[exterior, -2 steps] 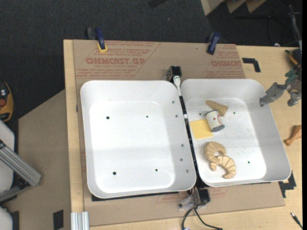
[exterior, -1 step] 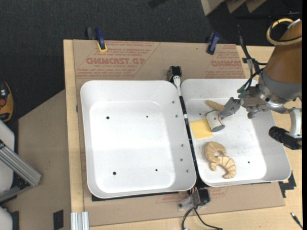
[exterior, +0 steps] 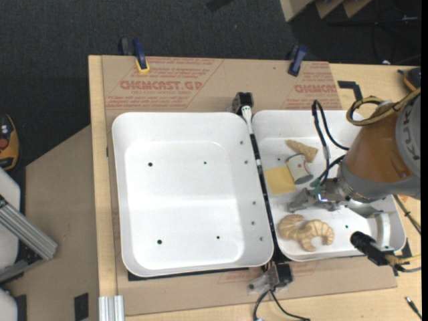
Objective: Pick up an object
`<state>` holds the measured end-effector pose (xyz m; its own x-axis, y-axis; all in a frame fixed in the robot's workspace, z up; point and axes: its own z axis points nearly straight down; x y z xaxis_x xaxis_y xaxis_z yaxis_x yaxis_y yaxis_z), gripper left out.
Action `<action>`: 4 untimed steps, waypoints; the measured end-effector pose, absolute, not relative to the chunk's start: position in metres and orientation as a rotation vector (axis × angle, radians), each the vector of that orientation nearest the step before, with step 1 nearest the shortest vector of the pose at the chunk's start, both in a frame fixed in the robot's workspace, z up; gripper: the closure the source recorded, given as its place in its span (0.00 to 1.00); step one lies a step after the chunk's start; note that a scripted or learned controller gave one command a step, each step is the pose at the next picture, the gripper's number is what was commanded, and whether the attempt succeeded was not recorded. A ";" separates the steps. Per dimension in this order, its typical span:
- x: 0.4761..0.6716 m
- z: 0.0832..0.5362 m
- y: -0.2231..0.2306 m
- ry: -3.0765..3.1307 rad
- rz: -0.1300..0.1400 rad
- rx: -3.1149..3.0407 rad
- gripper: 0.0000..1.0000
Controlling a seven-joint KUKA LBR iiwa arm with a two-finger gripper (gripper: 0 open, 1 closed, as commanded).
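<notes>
The right bin holds several small items. A flat yellow block lies by its left wall. A tan wedge-shaped piece sits further back, with a small grey piece just in front of it. Two tan croissant-shaped pieces lie near the front edge. My gripper reaches in from the right and hangs low over the bin's middle, between the yellow block and the croissants. It is right beside the block's lower right corner. I see nothing held in it.
The left bin lies beside the right one, with a black divider strip between them. Black cables loop over the right bin's back. Blue clamps hold the cardboard base at the far edge.
</notes>
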<state>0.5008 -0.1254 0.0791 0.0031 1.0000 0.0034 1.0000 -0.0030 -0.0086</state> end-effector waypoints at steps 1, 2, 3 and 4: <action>0.571 0.085 -0.124 -2.229 -0.005 -2.222 0.00; 0.607 0.201 -0.119 -2.235 -0.014 -2.227 0.00; 0.619 0.090 -0.136 -2.215 0.008 -2.218 0.00; 0.661 0.085 -0.123 -2.228 -0.005 -2.222 0.00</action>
